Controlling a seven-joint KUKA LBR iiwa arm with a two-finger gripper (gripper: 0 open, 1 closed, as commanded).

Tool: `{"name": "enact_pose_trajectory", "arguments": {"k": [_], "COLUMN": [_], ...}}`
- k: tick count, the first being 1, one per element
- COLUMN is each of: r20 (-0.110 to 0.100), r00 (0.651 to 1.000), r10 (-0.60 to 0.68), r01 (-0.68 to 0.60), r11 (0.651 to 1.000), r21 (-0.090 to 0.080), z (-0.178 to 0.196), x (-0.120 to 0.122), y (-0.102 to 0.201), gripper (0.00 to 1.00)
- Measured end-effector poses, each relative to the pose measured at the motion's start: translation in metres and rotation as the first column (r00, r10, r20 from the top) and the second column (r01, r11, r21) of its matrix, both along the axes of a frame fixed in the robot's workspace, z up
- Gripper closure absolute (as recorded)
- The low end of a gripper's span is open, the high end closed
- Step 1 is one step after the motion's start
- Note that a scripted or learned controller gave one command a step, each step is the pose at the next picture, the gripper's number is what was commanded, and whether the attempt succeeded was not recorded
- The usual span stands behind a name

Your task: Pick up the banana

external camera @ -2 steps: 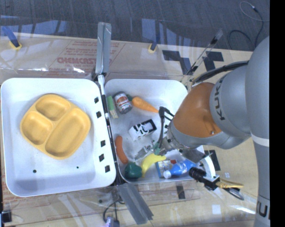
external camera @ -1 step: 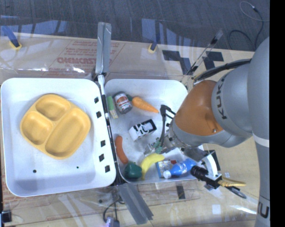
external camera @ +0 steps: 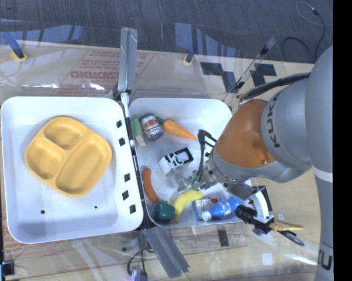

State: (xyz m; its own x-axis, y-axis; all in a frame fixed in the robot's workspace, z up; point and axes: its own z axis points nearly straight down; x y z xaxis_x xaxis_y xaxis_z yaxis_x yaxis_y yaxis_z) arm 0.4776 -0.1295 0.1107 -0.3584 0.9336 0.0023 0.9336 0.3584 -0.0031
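Coming down over the curved yellow banana (external camera: 188, 199) with the tool (external camera: 195, 181), cannot tell how wide, squeezing its middle softly.

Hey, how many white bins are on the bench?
2. The left bin holds a yellow plate; the right bin holds the banana and other items.

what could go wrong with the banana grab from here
The banana lies wedged between a green ball and a blue bottle, so the gripper coming down may catch a neighbour instead. It also sits near the bin's front wall, leaving little room, and its curved skin may slip free.
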Motion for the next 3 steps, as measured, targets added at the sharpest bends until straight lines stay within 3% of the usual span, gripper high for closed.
{"name": "enact_pose_trajectory", "arguments": {"k": [1,2,3], "r20": [0.001,0.003,0.001], "r00": [0.996,1.0,0.936], "r10": [0.089,0.011,0.352], "r01": [-0.089,-0.011,-0.352], "r11": [0.996,1.0,0.936], "r21": [0.001,-0.001,0.002], "z": [-0.0195,-0.0193,-0.0195], "x": [-0.0012,-0.0014,-0.0009], "y": [0.0302,0.0238,0.033], "gripper": [0.0,0.0,0.0]}}
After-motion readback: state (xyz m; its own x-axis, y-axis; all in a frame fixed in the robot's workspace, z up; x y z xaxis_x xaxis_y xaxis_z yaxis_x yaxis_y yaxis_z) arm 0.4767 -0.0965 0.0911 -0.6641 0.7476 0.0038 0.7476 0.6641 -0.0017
